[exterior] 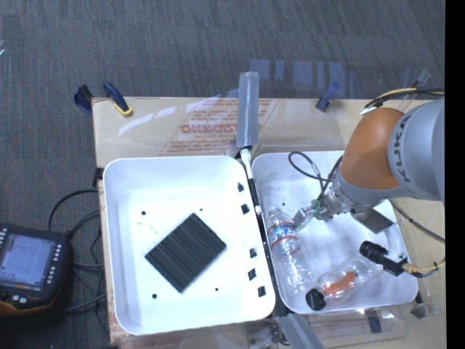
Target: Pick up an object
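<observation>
- My gripper (304,217) hangs low in the right white bin (407,286); I cannot tell how my jaws stand.
- A clear plastic water bottle (285,240) lies just beside them.
- A clear bottle with orange contents and a black cap (336,285) lies nearer the front.
- A flat dark ribbed square pad (186,251) rests in the left white bin (123,195).
</observation>
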`<state>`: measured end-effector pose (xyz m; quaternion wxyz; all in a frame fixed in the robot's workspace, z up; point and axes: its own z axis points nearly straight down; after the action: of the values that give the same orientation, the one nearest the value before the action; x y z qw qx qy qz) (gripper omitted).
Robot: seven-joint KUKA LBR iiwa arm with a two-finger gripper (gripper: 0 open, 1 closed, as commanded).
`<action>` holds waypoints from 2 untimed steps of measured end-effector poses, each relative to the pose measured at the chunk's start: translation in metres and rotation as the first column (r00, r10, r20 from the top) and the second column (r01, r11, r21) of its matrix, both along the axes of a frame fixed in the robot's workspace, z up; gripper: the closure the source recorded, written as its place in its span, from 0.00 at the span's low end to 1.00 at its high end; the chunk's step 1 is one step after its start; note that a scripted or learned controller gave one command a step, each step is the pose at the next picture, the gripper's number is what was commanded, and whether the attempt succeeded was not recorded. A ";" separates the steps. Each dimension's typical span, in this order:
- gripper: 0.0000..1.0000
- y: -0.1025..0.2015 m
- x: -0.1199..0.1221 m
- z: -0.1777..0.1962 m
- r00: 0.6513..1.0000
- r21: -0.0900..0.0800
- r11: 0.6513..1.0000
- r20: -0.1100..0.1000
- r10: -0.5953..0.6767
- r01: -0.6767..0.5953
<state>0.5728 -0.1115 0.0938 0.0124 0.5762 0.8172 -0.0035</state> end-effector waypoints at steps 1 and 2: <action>0.00 -0.026 -0.066 0.036 1.000 0.021 1.000 -0.018 0.004 -0.004; 0.00 -0.006 -0.036 -0.004 0.999 0.005 0.999 -0.013 0.052 -0.052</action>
<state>0.5370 -0.1176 0.0895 0.0057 0.5545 0.8321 -0.0052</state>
